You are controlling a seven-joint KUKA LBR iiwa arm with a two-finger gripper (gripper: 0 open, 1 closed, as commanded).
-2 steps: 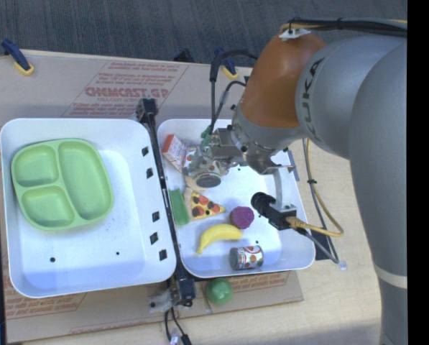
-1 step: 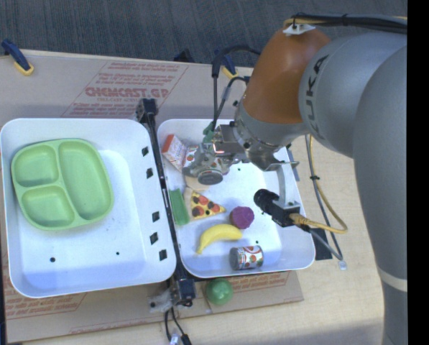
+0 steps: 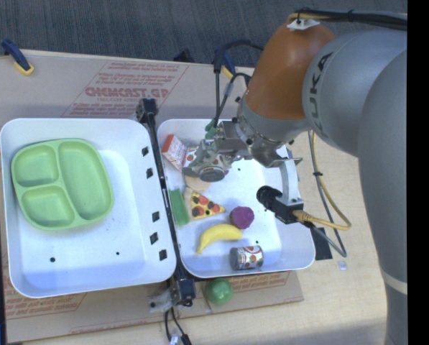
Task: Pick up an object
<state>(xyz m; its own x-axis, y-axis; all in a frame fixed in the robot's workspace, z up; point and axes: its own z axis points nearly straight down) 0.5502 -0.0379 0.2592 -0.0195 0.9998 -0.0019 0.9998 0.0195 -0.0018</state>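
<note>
My arm [image 3: 329, 77], cut off at right; left bin [image 3: 85, 264] with green divided plate [image 3: 62, 184]; right bin [image 3: 286, 243], far corner hidden by my wrist; my end effector [image 3: 213, 162] low inside it, grip state indiscernible; banana [image 3: 218, 236]; can [image 3: 246, 257]; pizza slice [image 3: 204, 205]; purple ball [image 3: 242, 216].

The grey arm [image 3: 343, 85] reaches in from the right, tool [image 3: 208, 165] lowered.

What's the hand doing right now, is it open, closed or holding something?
Hand: low in the right bin, beside the red-and-white carton; whether it is open, closed or holding anything cannot be told.
</note>
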